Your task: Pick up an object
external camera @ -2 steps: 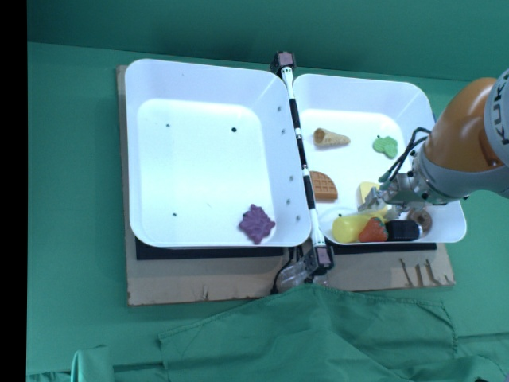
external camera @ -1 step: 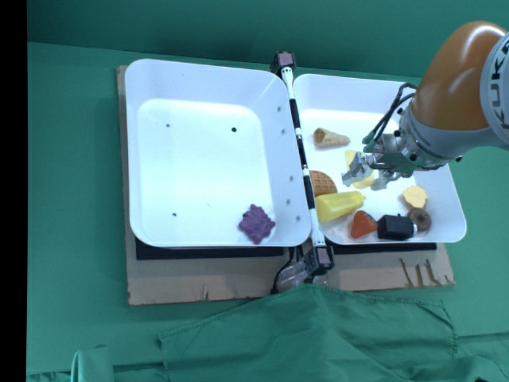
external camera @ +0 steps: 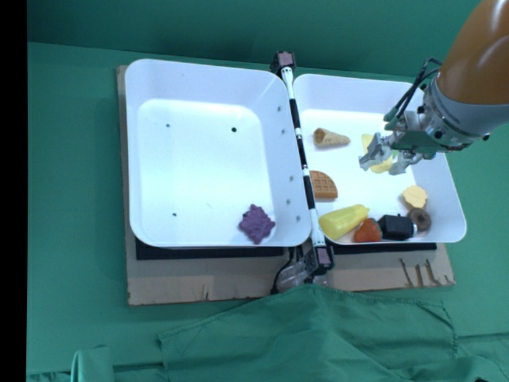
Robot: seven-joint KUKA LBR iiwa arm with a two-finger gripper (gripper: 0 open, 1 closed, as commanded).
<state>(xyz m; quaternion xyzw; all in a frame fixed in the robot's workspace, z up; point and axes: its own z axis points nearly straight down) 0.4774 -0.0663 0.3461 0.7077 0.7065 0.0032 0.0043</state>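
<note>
From above, the metal two-finger gripper [external camera: 385, 160] hangs in the right white plastic bin [external camera: 449, 189], fingers apart, straddling what looks like a small yellow plastic piece [external camera: 382, 164]. Partly hidden, it might slip sideways when the jaws shut.

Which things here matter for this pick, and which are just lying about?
In play: gripper, hovering over the right bin; the yellow piece beneath it; nearby candidates: cone, waffle, yellow pepper, red piece, black piece, doughnut, small yellow piece.

Lying about: purple grapes in the left bin; green cloth; cardboard.
</note>
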